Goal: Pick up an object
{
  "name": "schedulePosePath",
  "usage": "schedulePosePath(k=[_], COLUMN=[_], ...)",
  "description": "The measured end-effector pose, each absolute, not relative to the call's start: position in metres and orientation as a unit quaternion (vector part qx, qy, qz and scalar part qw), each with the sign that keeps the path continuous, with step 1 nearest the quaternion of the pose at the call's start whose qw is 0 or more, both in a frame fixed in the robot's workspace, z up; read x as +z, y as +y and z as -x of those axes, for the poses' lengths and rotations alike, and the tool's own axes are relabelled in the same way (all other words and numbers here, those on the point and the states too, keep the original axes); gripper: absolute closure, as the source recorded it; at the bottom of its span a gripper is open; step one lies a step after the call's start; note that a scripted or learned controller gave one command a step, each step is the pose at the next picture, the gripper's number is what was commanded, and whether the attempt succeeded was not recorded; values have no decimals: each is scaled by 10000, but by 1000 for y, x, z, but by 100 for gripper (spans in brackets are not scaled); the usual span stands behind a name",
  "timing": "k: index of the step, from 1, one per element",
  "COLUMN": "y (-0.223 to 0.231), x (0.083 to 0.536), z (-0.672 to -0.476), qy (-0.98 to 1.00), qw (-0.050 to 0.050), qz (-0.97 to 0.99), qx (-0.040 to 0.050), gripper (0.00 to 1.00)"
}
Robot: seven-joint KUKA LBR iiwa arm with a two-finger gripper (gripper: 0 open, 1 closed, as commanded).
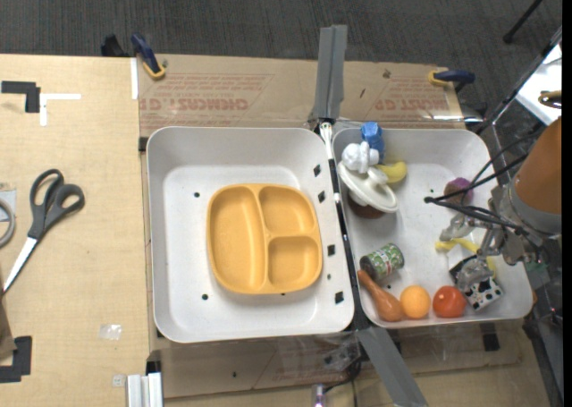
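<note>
**Kid:** Where are you?

**Me:** My arm [543, 177] comes in from the right. My jaws hang over the right side of the right bin [420, 148].

**Kid:** Are your jaws open or closed?

**Me:** I cannot tell. Wires cross in front of them. I see nothing between them.

**Kid:** What can you pick?

**Me:** Lots of small things lie in that bin. A black-and-white block [483, 292] sits just under my jaws, near the front wall. A yellow piece [454, 238] lies just to their left. A red ball [449, 301] touches the block. Next to it comes an orange ball [415, 301], then a carrot [381, 297]. A green can [384, 261] lies above the carrot. A purple thing [458, 188] sits farther back.

**Kid:** And at the back?

**Me:** A white cup [372, 192], a white toy [357, 157], a blue toy [371, 136] and a yellow banana [392, 171], all close together.

**Kid:** The other bin?

**Me:** The left bin [170, 217] holds a yellow plate [265, 238] with three parts. Scissors [45, 206] lie on the table [80, 289], well apart.
</note>
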State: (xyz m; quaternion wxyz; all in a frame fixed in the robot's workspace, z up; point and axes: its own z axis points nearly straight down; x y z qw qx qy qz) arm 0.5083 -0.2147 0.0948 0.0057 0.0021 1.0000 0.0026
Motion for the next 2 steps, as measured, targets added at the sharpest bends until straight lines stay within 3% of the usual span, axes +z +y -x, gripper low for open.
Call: schedulePosePath(k=[1,2], y=[-216,-216], x=[94,94], z=[-523,-577], qy=[10000,9996], qw=[25,39], qz=[44,281], qx=[24,22], gripper=[0,0])
